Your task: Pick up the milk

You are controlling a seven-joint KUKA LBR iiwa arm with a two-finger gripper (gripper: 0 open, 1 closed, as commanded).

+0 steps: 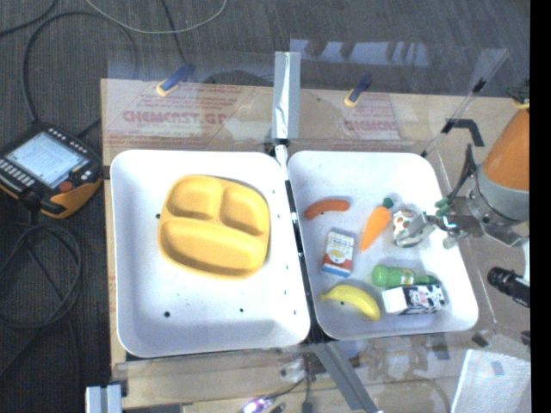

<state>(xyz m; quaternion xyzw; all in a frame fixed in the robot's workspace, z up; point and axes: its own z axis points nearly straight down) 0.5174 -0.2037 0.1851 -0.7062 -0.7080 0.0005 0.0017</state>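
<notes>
Gripper [419, 227] blurred beside the carrot [374, 227], grip state unclear; milk [414, 298] lies near the bin's [362, 169] front

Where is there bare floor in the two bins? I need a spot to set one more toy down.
Left white bin: open floor along the near edge and left side of the yellow divided plate. Right white bin: a bare strip at the far wall, above the orange sausage. Its near half is crowded: yellow banana, green bottle, black-and-white milk carton.
</notes>
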